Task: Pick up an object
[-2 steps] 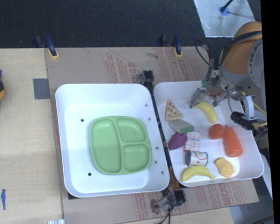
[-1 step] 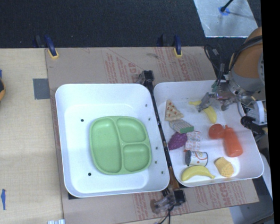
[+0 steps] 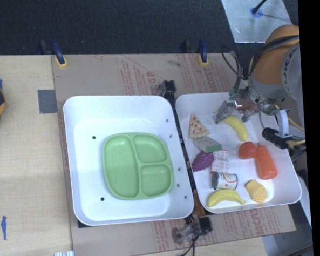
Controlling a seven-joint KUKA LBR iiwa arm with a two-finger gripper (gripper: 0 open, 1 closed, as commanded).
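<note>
My gripper (image 3: 235, 115) hangs over the back of the right bin (image 3: 294, 195), open, with its dark fingers (image 3: 222, 115) spread on either side of the upper end of a small yellow banana (image 3: 238, 128). The banana lies on the bin floor and nothing is lifted. Other objects in the same bin are a pizza slice (image 3: 197, 127), a grey-green block (image 3: 207, 144), purple grapes (image 3: 203, 161), a white packet (image 3: 221, 160), a small can (image 3: 224, 180), a second banana (image 3: 225, 198), a corn piece (image 3: 256, 190), a red tomato (image 3: 246, 149) and an orange bottle shape (image 3: 265, 162).
The left bin (image 3: 78, 119) holds a green divided plate (image 3: 136, 165). The arm (image 3: 275, 63) comes in over the right bin's back right corner, with cables beside it. Clamps (image 3: 202, 51) hold the cardboard sheet at the back edge.
</note>
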